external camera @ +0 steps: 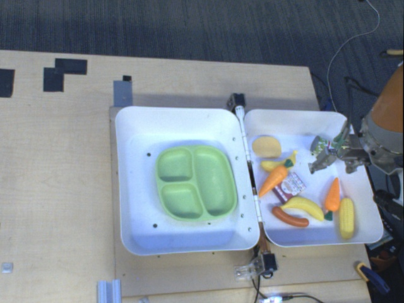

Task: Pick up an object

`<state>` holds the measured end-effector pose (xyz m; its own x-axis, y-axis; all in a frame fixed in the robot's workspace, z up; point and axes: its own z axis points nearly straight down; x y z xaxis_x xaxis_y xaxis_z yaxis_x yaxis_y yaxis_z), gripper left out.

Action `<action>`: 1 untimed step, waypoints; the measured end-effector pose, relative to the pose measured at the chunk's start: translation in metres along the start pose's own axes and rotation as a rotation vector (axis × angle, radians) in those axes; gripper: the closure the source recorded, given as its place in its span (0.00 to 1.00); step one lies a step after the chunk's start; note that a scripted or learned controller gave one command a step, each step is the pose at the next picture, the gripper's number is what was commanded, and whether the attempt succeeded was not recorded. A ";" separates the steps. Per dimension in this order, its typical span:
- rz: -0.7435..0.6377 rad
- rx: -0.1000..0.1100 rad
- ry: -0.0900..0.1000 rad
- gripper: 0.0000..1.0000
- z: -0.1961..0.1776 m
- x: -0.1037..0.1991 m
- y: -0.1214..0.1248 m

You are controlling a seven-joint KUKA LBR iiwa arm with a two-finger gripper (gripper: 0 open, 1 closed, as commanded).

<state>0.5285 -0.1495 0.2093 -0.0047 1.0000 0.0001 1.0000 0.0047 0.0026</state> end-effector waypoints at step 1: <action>0.001 -0.001 -0.001 0.00 0.115 -0.044 -0.005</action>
<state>0.5236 -0.1935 0.0947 -0.0038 1.0000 -0.0006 1.0000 0.0038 0.0040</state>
